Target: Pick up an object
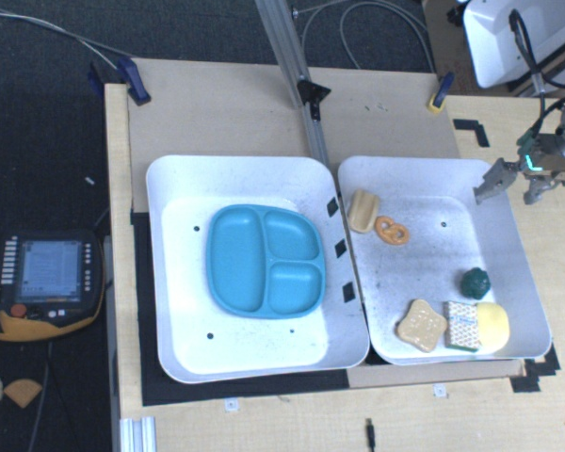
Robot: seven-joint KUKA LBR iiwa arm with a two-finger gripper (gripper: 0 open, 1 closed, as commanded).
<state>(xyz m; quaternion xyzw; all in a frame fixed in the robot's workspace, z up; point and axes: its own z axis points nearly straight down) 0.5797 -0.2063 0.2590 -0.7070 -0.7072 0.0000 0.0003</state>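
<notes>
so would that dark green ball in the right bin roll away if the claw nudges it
Probably. The green ball looks round and sits on the bin's smooth floor, apart from its neighbours, so a nudge may send it rolling. It looks small, likely light. Its surface seems bumpy, which might help grip, though that is hard to tell here.

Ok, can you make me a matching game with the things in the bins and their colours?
Things:
1. tray
2. pretzel
3. ball
4. cracker

Colours:
A. dark green
B. tan
C. blue
D. orange-brown

Pairs: 1-C, 2-D, 3-A, 4-B
</notes>
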